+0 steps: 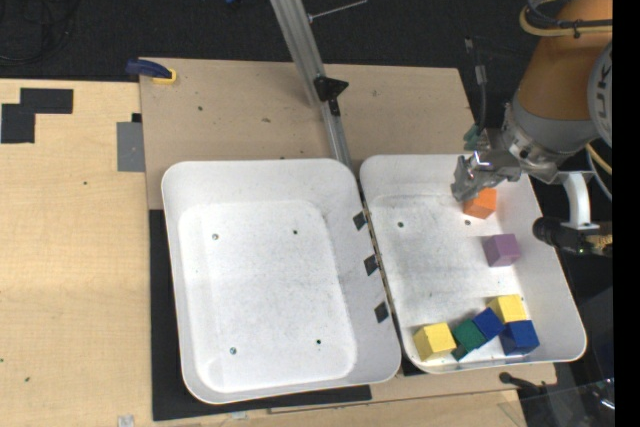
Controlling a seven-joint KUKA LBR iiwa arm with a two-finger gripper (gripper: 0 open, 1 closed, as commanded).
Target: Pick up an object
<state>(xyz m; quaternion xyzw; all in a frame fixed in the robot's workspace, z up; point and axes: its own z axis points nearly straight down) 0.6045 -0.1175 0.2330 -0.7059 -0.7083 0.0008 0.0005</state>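
Note:
My gripper hangs over the far part of the right bin, reaching in from the right. An orange block sits directly at its lower tip, partly covered by it; I cannot make out whether the block is touched or held. A purple block lies alone a little nearer the front. In the bin's front right corner lies a cluster: a yellow block, a green block, two blue blocks and another yellow block.
The left bin adjoins the right one, joined by black clips. A slanted metal rail rises behind the bins. A small blue and yellow clamp lies at the bench's far left corner.

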